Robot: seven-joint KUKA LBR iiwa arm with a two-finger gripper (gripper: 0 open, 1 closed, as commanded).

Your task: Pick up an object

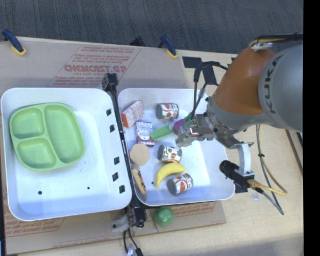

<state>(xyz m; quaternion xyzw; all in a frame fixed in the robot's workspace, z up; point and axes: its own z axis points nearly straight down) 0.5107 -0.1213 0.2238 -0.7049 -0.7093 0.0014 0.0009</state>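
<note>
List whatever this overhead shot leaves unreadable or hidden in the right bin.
- Gripper, camera view: blurred and seen from above, so finger state and any grasp cannot be judged.
- Purple and green item: its right end runs under the gripper, so its full shape is unclear.
- Cans: label print too small to read.
- Right bin: the arm covers its upper right corner.

The right bin [216,193] is crowded: cans [167,111], cartons [132,113] and a banana [168,172] lie close together. Bare floor shows along its right side.
</note>
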